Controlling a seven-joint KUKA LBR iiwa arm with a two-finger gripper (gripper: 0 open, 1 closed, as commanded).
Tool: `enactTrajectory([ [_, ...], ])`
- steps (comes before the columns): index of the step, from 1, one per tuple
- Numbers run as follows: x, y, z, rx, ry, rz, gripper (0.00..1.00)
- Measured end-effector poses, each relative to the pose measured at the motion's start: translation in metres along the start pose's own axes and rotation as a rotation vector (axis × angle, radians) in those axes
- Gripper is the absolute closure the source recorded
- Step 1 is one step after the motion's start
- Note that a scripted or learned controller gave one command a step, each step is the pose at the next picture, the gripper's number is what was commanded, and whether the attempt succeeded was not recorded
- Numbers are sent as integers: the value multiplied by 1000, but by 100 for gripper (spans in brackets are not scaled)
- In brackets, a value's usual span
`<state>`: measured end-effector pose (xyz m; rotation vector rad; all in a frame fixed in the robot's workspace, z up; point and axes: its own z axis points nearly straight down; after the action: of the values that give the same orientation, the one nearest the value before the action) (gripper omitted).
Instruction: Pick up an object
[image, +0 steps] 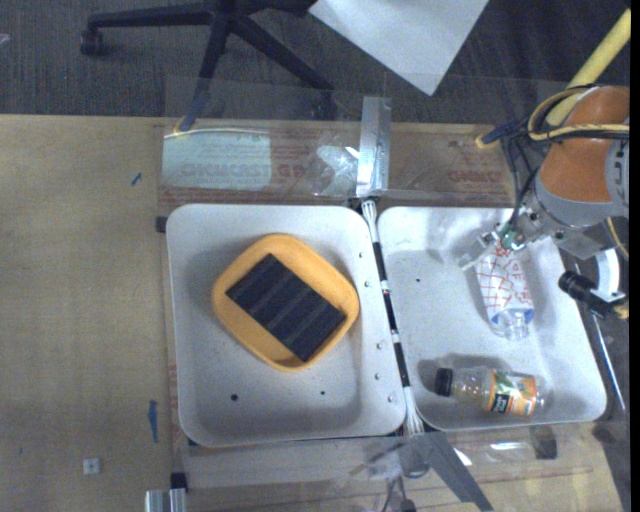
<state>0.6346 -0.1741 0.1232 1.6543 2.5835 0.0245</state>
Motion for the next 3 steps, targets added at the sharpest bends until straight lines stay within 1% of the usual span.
enactTrajectory([
  [1, 1, 1, 0, -1, 0, 35, 0],
  [2, 0, 2, 1, 1, -3, 10, 0],
  [3, 0, 0, 0, 1, -1, -7, 0],
])
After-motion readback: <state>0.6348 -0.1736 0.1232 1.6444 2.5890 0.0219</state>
